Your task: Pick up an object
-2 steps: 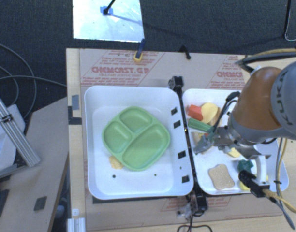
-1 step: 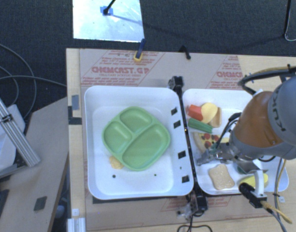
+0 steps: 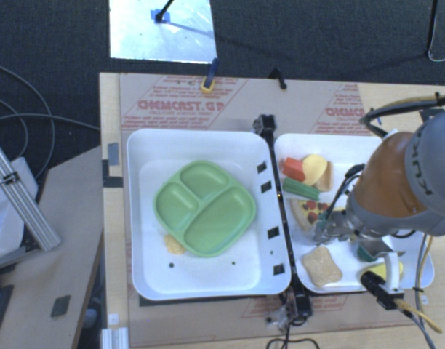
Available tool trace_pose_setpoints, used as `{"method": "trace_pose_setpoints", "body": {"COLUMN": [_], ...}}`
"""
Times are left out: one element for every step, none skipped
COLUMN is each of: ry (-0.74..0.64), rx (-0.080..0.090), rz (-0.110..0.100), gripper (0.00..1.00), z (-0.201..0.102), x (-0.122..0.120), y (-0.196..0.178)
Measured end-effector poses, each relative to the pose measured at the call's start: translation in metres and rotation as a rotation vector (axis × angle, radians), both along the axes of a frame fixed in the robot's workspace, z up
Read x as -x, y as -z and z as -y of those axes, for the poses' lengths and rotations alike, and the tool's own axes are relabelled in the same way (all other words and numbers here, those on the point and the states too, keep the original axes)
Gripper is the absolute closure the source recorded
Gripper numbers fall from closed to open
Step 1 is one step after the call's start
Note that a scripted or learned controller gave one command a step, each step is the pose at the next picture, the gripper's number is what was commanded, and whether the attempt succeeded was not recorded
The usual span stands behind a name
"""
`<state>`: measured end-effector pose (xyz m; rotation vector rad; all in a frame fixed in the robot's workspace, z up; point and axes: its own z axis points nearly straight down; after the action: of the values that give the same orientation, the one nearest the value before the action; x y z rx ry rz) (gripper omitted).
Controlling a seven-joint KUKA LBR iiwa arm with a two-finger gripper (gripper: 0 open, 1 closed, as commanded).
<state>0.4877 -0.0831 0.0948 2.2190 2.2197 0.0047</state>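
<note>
The right bin (image 3: 291, 145) holds several toy foods: a red piece (image 3: 293, 169), a yellow round piece (image 3: 315, 169), a green bean pod (image 3: 301, 190), a pizza slice (image 3: 308, 211) and a slice of bread (image 3: 322, 266). My gripper (image 3: 325, 230) is low in this bin, between the pizza slice and the bread. The grey and orange arm (image 3: 397, 184) reaches in from the right and hides much of the bin's right half. A yellow and teal item (image 3: 388, 269) peeks out beneath the arm.
The left bin (image 3: 146, 195) holds a green divided plate (image 3: 206, 208), with a small yellow piece (image 3: 174, 245) at the plate's lower left edge. A black divider (image 3: 275, 195) runs between the bins. Cables lie at the bench's front right corner (image 3: 415, 311).
</note>
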Motion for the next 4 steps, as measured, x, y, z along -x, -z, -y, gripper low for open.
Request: {"method": "trace_pose_setpoints", "body": {"ry": [-0.012, -0.009, -0.009, 0.004], "rx": [-0.002, -0.002, -0.001, 0.003], "rz": [0.009, -0.001, 0.000, -0.003], "gripper": [1.00, 1.00, 1.00, 1.00], "z": [-0.070, -0.107, -0.163, -0.100], "x": [-0.001, 0.000, 0.001, -0.055], "y": [-0.124, -0.124, -0.155, -0.091]}}
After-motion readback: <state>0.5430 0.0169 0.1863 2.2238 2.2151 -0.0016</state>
